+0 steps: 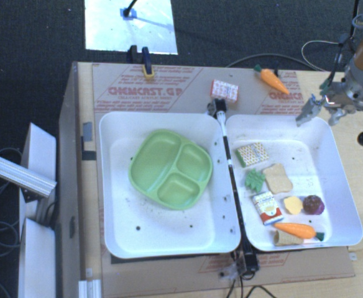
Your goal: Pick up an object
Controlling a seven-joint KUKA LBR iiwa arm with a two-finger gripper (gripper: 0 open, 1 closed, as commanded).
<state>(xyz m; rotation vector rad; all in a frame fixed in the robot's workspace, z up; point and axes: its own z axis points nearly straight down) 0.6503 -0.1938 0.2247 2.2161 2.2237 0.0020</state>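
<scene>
1. Gripper (322,111) sits over the right bin's (340,160) far right corner, fingers spread, nothing between them. Arm body is cut off by the right frame edge.
2. Pickable items cluster in the right bin's near half: patterned cracker pack (252,154), green leafy piece (254,180), bread slice (278,179), small carton (268,207), yellow round piece (292,204), dark red ball (312,204), carrot (294,230) along the near wall.
3. Open room: far half of the right bin, under the gripper, is bare floor. Items near the front wall are packed close, some touching.
4. Left bin (122,228) holds a green divided tray (171,168), slightly tilted, with bare floor around it.
5. Outside the bins, on the board (169,92): a second carrot (273,79), a small red-and-white box (224,90), a blue-yellow clamp (146,64).
6. Readable: board prints "CHEMCAST GP", repeated. Carton and pack labels are too small to read.
7. Something brownish lies under the bin carrot, partly hidden; can't identify.
</scene>
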